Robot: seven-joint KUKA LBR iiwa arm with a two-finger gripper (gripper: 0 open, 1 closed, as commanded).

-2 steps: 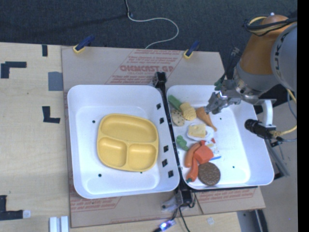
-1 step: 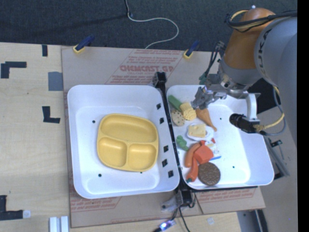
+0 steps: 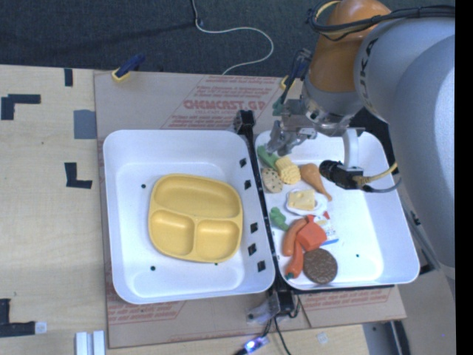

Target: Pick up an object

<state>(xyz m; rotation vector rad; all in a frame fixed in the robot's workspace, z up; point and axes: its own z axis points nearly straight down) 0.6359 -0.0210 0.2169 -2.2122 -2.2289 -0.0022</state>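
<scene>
Taking the yellow tray (image 3: 196, 217) in the left bin (image 3: 118, 198) as the mark, everything worth picking lies to its right, in the right bin (image 3: 369, 235) on the table (image 3: 44, 220).

Nearest the camera is a brown round cookie (image 3: 321, 266), flat and stiff, best pinched across its edge. Just beyond it an orange-red toy piece (image 3: 304, 237) leans over a small green piece (image 3: 278, 217); both look like light, hard plastic, likely slippery. Further from the tray's near corner sits a pale cheese-like piece (image 3: 301, 200), then a carrot (image 3: 315, 179) and a corn cob (image 3: 286, 171), the cob ridged and narrow enough to grip across its middle.

Farthest back, the gripper (image 3: 283, 143) hangs over the cob's far end, beside the wall between the bins. I cannot tell whether its fingers are spread or closed, and nothing visibly sits between them.
</scene>
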